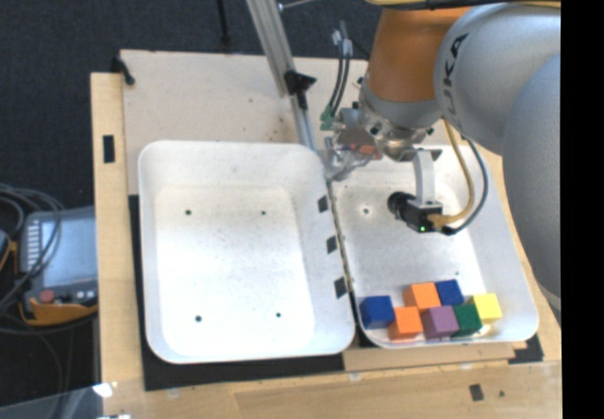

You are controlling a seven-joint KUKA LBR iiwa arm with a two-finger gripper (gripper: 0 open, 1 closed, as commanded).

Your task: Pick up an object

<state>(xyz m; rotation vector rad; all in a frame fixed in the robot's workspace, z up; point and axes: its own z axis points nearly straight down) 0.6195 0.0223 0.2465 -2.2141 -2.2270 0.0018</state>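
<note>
Several small coloured blocks lie clustered at the near end of the right bin (377, 247): a blue block (377, 310), an orange block (407, 321), a purple block (440, 321), a green block (467, 317), a yellow block (487, 307), plus another orange block (424, 294) and blue block (449, 292) behind them. My gripper (345, 155) hangs below the orange wrist band at the far end of the right bin, near the wall between the bins, well away from the blocks. Nothing shows between its fingers.
The left bin (236, 247) sits beside the right one, with a divider edge between them. A slanted aluminium post (269, 30) rises behind the bins. A black cable and sensor (415, 209) hang off the wrist over the right bin. A grey pendant (57, 257) lies off the bench at left.
</note>
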